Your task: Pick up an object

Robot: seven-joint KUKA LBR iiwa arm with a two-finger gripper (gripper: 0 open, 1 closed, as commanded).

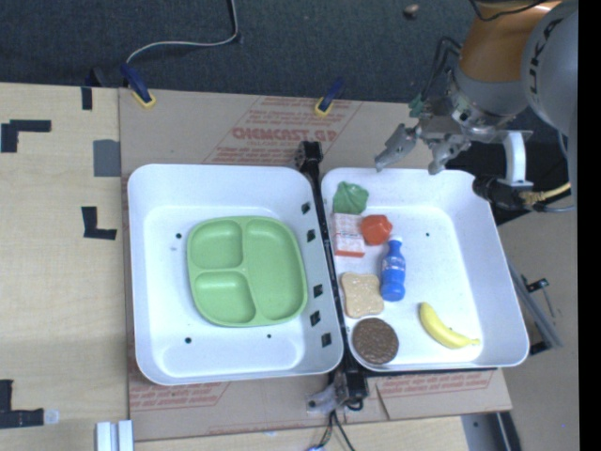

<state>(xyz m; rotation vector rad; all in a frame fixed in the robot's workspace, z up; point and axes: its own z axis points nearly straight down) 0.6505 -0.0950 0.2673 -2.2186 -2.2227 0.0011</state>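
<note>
The right bin (488,242) holds several small items: a green leafy toy (351,197), a red toy (376,228), a white and red packet (347,235), a blue bottle (392,271), a slice of toast (362,294), a brown round patty (375,340) and a yellow banana (447,328). My gripper (414,157) hangs open above the far rim of the right bin, its two fingers spread apart with nothing between them. It is well clear of every item.
The left bin (150,252) holds a green divided plate (248,271). A black hinge strip (319,252) runs between the bins. Cardboard (244,125) lies under them, with yellow clamps (140,88) at its far edge.
</note>
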